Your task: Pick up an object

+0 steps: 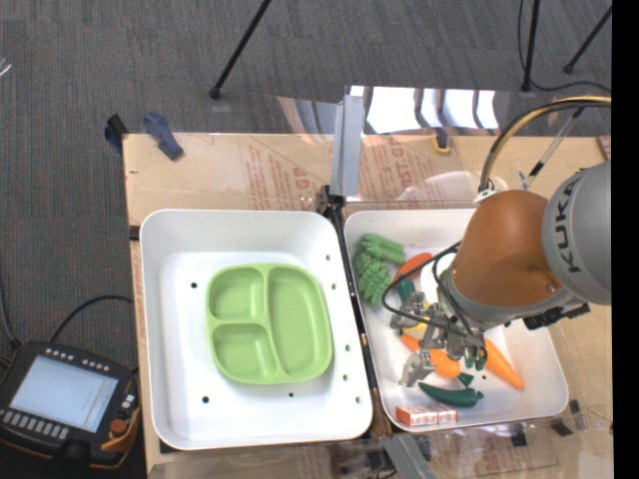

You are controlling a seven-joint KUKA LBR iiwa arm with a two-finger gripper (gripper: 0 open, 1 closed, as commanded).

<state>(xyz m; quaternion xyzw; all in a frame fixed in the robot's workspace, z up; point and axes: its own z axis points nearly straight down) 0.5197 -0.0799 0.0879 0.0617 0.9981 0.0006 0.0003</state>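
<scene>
My gripper (431, 359) reaches down into the right bin (384, 387), its fingers straddling an orange carrot-like piece (442, 365) near the bin's front. The fingers look spread on either side of that piece. A dark green pepper shape (451, 394) lies just in front of the fingers. Another orange carrot (502, 365) lies to the right, partly under the orange wrist band (502, 250). Green leafy toys (375, 264) sit at the bin's back left, next to a thin orange-red piece (413, 264).
The left bin (170, 267) bears a light green divided plate (270, 322). A small red-and-white box (427, 416) lies at the right bin's front edge. A teach pendant (65, 397) rests off the bench at lower left. Tripod legs stand behind.
</scene>
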